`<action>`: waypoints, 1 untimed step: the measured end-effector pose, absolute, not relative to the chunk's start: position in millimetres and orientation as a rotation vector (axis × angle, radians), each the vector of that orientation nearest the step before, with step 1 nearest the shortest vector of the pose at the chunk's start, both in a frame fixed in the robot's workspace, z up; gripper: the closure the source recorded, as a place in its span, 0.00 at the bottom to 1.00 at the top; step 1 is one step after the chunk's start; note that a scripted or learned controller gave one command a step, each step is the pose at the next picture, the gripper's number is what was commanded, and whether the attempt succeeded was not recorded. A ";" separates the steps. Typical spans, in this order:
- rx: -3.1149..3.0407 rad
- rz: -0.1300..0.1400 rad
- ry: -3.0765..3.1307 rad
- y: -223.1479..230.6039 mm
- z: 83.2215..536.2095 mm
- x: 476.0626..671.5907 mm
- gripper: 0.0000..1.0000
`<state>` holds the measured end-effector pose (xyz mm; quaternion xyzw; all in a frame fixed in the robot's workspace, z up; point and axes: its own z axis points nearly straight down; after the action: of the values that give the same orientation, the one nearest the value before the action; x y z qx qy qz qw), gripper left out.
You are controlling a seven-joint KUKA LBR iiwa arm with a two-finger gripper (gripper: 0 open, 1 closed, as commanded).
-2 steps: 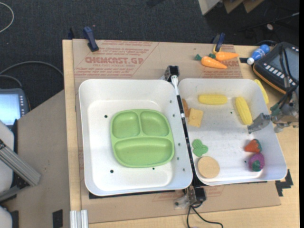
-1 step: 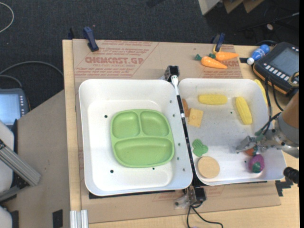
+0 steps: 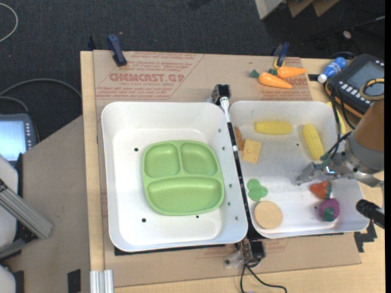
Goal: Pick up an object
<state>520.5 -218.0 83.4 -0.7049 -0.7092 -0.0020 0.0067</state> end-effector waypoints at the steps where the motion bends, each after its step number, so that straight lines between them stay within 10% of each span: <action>1: -2.211 -0.008 -2.220 -219.4 84.9 479.2 0.00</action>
<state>479.2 -219.4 84.9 -0.7057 -0.7085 -0.0027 0.0043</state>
